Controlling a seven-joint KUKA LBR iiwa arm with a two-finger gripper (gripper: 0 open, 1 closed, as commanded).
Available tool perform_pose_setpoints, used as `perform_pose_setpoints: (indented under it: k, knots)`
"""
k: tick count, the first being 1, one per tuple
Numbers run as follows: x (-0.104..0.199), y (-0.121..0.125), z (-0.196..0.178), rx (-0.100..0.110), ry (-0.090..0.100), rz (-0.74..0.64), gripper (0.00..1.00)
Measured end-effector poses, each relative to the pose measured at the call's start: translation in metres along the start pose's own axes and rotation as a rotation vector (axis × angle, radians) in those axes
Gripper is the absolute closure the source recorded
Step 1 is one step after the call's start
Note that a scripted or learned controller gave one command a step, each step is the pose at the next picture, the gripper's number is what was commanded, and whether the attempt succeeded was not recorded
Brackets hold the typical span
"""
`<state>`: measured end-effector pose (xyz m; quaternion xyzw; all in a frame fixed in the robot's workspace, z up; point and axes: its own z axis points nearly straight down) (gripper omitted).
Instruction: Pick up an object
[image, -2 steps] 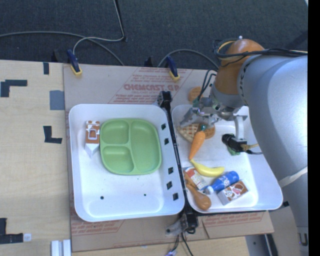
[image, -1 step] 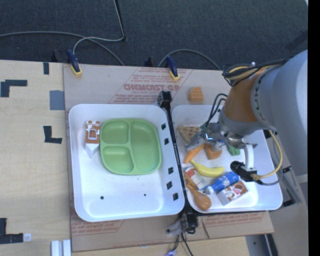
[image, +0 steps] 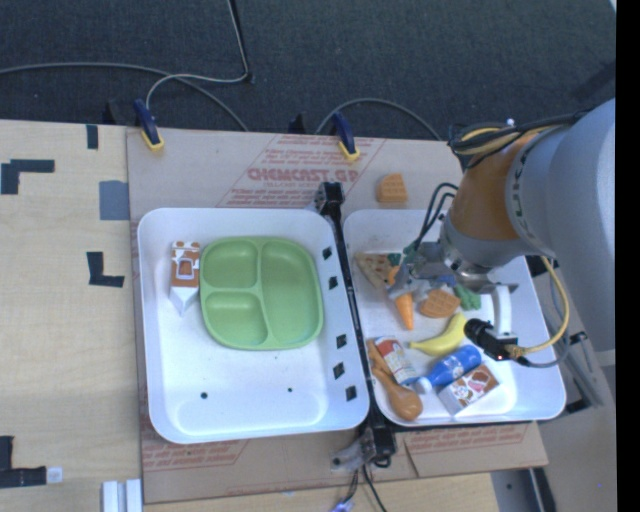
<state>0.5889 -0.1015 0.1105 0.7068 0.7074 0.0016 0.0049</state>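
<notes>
So my gripper (image: 425, 268) is down in the right bin (image: 535, 405), right over the carrot (image: 404, 311) and slice of pizza (image: 377, 268). Honestly can't tell whether I'm gripping anything.

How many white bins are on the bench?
2, side by side: the left bin holds a green divided plate; the right bin holds toy food beneath the arm.

iiwa arm (image: 585, 190): pale grey rounded shell, orange band (image: 487, 195) above wrist. Yellow and black cables looped around the wrist. Dark metal tool (image: 440, 268), white bracket beside it.
</notes>
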Motion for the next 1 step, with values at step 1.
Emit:
perform_pose_setpoints:
  k: [1]
  knots:
    - [0.0554, 0.0612, -0.0742, 0.008, 0.005, -0.003, 1.00]
